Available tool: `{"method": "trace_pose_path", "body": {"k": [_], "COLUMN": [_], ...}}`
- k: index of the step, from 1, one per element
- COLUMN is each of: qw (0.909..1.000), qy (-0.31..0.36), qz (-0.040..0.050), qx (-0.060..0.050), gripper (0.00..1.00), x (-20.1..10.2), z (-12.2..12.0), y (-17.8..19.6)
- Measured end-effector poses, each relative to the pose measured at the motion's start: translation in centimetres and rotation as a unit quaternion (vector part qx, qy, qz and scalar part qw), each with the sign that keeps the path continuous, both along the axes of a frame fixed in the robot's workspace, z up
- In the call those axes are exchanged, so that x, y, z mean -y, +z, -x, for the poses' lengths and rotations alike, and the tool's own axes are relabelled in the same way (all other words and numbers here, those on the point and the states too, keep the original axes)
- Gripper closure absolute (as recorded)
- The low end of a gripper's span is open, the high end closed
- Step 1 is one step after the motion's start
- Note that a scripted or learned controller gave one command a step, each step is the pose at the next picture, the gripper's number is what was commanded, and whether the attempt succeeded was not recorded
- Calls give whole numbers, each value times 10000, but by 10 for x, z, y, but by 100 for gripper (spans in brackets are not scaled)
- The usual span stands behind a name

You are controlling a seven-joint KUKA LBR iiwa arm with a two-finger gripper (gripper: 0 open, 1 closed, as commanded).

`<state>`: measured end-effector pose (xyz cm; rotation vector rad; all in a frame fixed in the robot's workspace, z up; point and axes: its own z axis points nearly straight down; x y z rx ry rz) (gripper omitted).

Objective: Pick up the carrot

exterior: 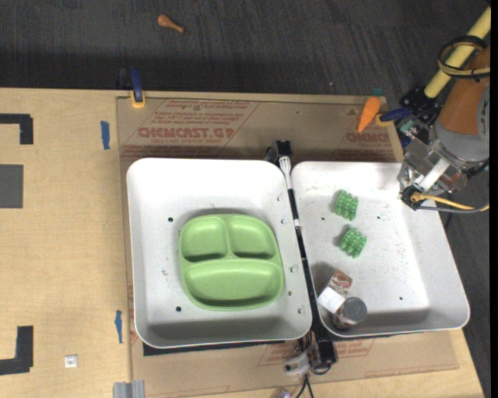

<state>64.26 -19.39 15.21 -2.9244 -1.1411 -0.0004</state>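
Where the bench [62, 233] begins at the far left, I see black tape marks [15, 128] on its pale surface and a small blue clamp [138, 85] at the back edge. Beyond that edge, on the dark floor, lies a small orange scrap [170, 23].

Next comes the left bin [144, 183], which holds a green divided plate [229, 260] lying flat near its middle. A black clip [282, 149] sits at the back where the two bins meet.

In the right bin [436, 264], two green knobbly blocks lie one behind the other, close but apart: the rear block [346, 204] and the front block [352, 242]. Toward the bin's near left corner stands a small grey-topped can [350, 311], with a white and brown packet [334, 288] touching it on the far side.

The carrot [369, 114] is in neither bin. It lies on the brown cardboard behind the right bin, near that bin's back right corner, tilted with its green top up and to the right, just beside a blue clamp [393, 114].

My gripper [414, 190] hangs over the right bin's right rim, toward the back corner, well apart from the carrot and in front of it. It is seen from above and blurred, so I cannot tell whether it is released or clenched; nothing shows in its grasp. A yellow cable [451, 204] trails from it to the right, and my orange band [467, 105] shows above the wrist.
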Motion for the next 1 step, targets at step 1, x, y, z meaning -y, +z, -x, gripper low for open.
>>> {"method": "trace_pose_path", "body": {"k": [1], "qw": [10000], "qy": [4], "qz": [-2], "qx": [4], "gripper": [100], "x": [0], "z": [-1], "y": [10]}}
